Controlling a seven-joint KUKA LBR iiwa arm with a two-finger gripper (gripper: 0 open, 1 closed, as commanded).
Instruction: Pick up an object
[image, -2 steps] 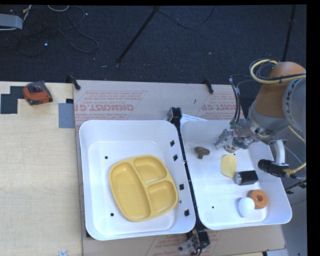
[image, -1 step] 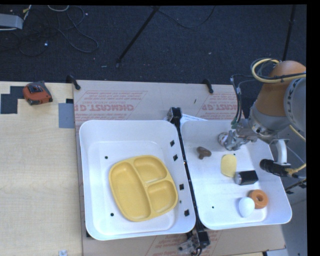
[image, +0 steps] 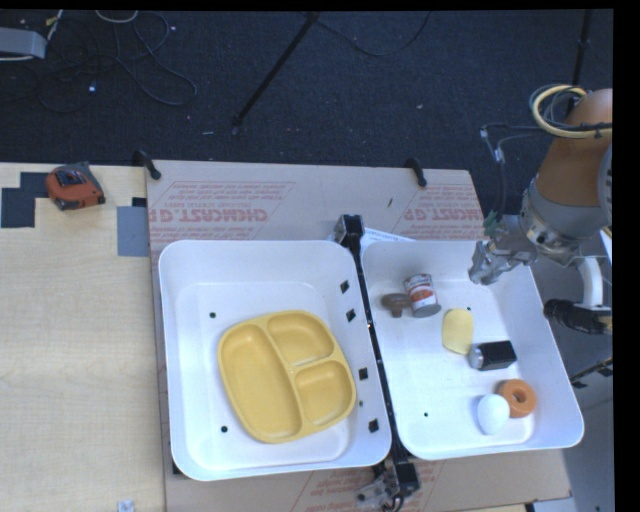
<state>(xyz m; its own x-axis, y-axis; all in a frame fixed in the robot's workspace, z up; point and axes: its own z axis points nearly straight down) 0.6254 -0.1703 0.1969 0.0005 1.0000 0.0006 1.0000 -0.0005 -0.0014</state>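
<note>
Dark floor and trailing cables frame the bench, where two white bins sit side by side on cardboard. Left bin (image: 190, 300) carries a yellow divided tray (image: 287, 374). Right bin (image: 540, 320) has the pickings — a small can (image: 422, 295), a pale yellow block (image: 458, 330), a dark cylinder (image: 492, 354), an orange ring (image: 517, 397) touching a white ball (image: 492, 413). Over that bin's far right corner hangs the gripper (image: 487, 265) — nothing seen in it, and its spread can't be made out.
</note>
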